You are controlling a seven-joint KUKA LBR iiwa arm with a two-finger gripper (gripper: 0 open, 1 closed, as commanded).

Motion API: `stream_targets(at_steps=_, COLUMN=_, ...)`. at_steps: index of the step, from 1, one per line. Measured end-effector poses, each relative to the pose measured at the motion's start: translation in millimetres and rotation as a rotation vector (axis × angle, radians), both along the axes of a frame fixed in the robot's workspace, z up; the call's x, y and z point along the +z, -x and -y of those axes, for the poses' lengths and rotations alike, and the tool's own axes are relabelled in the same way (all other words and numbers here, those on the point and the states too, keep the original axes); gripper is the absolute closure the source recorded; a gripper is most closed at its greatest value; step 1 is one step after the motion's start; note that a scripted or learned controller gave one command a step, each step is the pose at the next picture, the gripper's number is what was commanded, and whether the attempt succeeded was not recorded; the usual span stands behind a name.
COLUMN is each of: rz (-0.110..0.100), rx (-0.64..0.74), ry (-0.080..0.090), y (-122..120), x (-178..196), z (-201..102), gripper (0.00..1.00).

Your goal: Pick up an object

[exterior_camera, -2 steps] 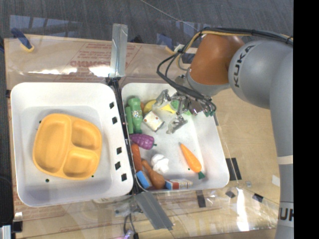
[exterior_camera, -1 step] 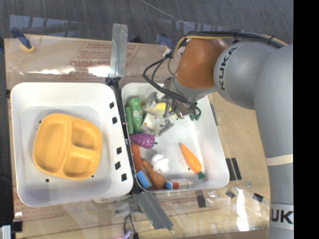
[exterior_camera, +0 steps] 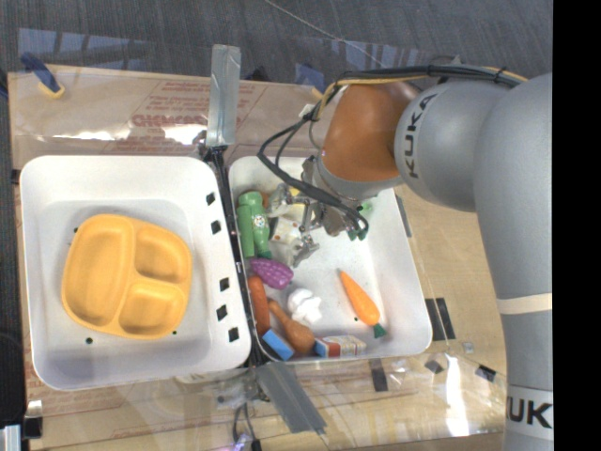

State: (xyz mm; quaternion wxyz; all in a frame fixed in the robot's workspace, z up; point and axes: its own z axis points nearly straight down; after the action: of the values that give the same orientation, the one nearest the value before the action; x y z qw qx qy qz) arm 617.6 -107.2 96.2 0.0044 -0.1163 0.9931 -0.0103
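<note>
Hovering: metal hand [exterior_camera: 306, 242] nr bumpy purple toy [exterior_camera: 271, 272].

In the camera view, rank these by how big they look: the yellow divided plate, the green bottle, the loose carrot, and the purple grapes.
1. Yellow divided plate, by far the largest.
2. Green bottle and loose carrot: these look about alike in length, so I won't rank them.
3. Purple grapes, the smallest.
</note>
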Motion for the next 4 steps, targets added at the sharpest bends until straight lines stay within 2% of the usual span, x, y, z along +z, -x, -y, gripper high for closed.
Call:
stream_targets(at_steps=1, rz=-0.005, rx=-0.234, ry=-0.018, y=3.7, x=-2.5, z=0.0, gripper=0.00)
stream_targets(at_steps=2, rz=-0.001, rx=-0.271, ry=-0.011, y=1.2, x=-1.6, z=-5.5, gripper=0.00)
stream_targets(at_steps=4, rz=0.001, rx=-0.569, ry=-0.023, y=-21.7, x=-1.7, z=-13.3, gripper=0.00)
